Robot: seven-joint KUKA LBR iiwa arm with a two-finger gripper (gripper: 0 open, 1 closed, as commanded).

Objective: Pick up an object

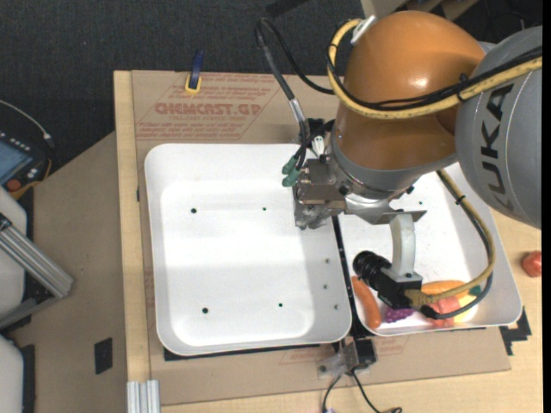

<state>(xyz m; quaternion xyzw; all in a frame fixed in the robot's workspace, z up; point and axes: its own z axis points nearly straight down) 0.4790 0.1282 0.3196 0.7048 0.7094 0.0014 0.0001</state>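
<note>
Surface: brown cardboard-topped surface (215, 101) against a dark floor, bearing a left bin (232, 256) and a right bin (435, 248) side by side.
Left bin: white floor with a few small dark dots.
Gripper: the gripper (306, 218) hangs low over the seam between the two bins, about midway between the surface's far and near edges.
Jaws: I cannot tell whether they are spread or pressed together; no object shows between them.
Likely target: an orange carrot-shaped piece (365, 302) in the right bin, lying against the bin wall that faces the left bin, toward the surface's near edge.
Neighbours: a cluster of small coloured pieces (435, 304), purple, red, orange and yellow, lies just beside it along the bin's near wall.
Handling: it looks like a small plastic toy, so probably light, stiff and smooth, apt to slip or roll under a glancing pinch, but not fragile.
Where to hold: across the thicker middle of its body, jaws set square to its long axis.
Hazard: the wall touching one side leaves little room for a jaw, and the neighbours crowd the other.
</note>
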